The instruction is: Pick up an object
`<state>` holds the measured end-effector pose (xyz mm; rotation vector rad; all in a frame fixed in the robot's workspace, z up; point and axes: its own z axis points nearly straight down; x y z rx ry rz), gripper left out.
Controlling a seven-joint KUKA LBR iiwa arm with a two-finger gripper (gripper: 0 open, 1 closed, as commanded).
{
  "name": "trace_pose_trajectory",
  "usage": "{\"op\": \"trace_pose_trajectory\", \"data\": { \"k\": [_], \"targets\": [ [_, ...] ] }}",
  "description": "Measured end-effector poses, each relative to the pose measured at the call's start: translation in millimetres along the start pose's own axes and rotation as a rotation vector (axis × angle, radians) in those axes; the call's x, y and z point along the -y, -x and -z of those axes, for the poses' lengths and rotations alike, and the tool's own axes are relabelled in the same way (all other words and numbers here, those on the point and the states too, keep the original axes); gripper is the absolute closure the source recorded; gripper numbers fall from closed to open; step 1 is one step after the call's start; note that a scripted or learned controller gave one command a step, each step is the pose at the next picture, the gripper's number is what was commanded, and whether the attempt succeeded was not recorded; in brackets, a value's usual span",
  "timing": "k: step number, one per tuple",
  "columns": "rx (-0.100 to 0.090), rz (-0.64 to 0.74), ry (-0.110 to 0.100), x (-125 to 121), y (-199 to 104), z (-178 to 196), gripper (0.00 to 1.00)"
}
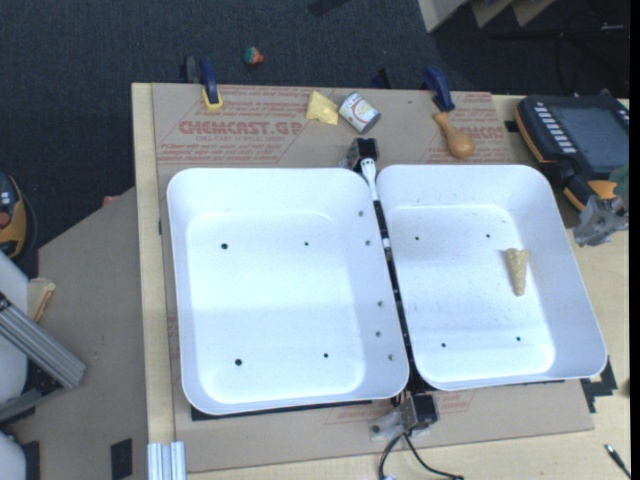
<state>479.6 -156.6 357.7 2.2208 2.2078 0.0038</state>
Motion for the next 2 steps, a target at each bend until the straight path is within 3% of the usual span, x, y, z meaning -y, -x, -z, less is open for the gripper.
{"op": "trace_pose_trajectory", "data": {
  "k": [1, 2],
  "targets": [
    [-0.009, 0.012, -0.015, 1.2, -65.7, -49.7, 1.0],
    [0.0, 0.002, 0.002, -0.5, -11.6, 33.2, 1.0]
  ]
}}
